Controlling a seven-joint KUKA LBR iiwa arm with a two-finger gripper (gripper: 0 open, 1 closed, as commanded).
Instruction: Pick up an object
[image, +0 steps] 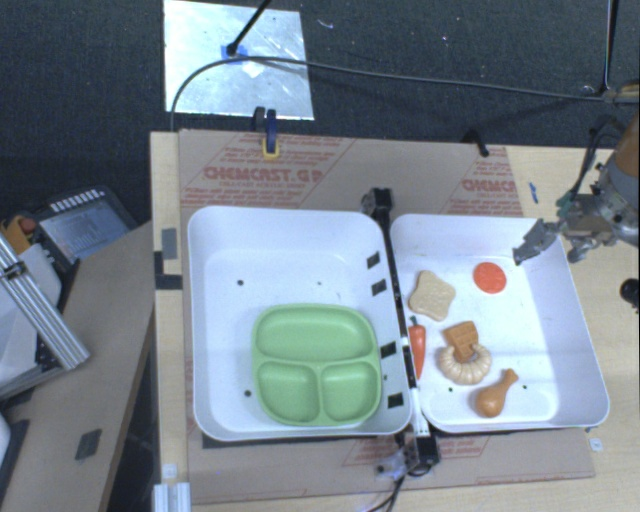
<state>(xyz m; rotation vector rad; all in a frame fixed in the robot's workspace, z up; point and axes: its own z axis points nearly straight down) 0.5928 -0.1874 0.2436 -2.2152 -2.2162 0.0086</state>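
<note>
The right bin (585, 365) holds several toy foods: a tan bread slice (432, 295), a red round slice (490, 277), a red-orange carrot (417, 346) against the left wall, an orange-brown block (459, 336) resting on a cream bulb shape (468, 366), and a brown drumstick (495, 393). My gripper (552, 248) hangs above the bin's far right corner, to the right of the red slice and apart from it. Its two dark fingers (527, 248) are spread open with nothing between them.
The left bin (290, 222) holds a green divided plate (318, 365) at its front. A black clip strip (392, 300) runs between the two bins. Cardboard lies under both bins, and a cable crosses the far side of the bench.
</note>
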